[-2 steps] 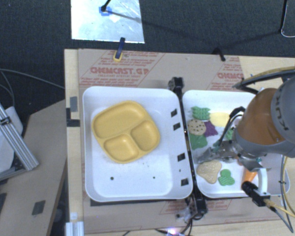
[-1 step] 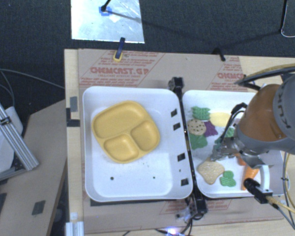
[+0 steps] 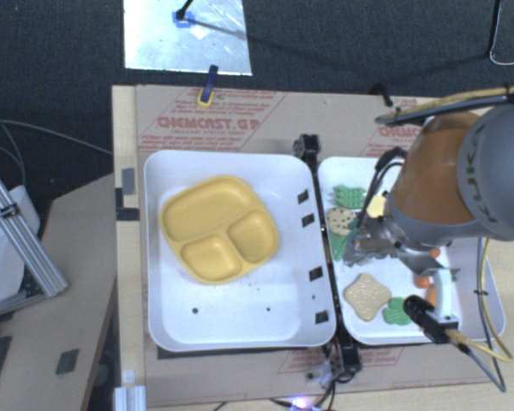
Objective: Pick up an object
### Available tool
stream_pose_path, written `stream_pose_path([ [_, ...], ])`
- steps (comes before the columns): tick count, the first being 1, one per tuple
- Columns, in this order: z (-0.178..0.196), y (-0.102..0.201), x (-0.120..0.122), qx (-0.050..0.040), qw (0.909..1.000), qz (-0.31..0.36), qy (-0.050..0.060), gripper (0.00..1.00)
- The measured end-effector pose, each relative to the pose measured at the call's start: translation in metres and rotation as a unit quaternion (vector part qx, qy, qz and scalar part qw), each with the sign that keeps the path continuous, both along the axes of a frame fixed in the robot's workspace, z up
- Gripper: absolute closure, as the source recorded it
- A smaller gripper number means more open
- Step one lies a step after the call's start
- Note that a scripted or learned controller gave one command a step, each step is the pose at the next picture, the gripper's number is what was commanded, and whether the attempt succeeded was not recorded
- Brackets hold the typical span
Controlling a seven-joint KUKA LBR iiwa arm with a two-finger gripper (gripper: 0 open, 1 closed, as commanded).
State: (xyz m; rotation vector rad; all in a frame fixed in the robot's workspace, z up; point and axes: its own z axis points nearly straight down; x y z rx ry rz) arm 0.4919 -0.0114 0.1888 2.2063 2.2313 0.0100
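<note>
The right bin [image 3: 347, 328] holds several small toy food items. A tan cookie-shaped piece [image 3: 366, 295] lies near its front. A green piece [image 3: 397, 312] sits just right of it. Another green piece [image 3: 349, 196] lies at the bin's back left, with a speckled round cookie [image 3: 338, 220] below it. A bit of orange [image 3: 422, 281] peeks out under the arm. My gripper [image 3: 360, 245] hangs low over the left middle of this bin, just right of the speckled cookie; the wrist body hides its tips.
The left bin [image 3: 240, 315] holds a yellow three-compartment plate [image 3: 218, 229] in its back half. Black clips [image 3: 313, 272] line the divider between the bins. The grey arm with its orange band [image 3: 441, 178] covers the right bin's right side.
</note>
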Motion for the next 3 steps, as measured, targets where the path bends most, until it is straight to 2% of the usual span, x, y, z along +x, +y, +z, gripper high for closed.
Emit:
stream_pose_path([
  [1,-0.005,0.078,-0.006,0.0005,1.0000,0.000,0.003,1.00],
  [2,-0.043,0.155,-0.003,0.0000,1.0000,0.000,0.004,1.00],
  [3,-0.064,0.208,0.048,0.0001,1.0000,-0.001,0.002,1.00],
])
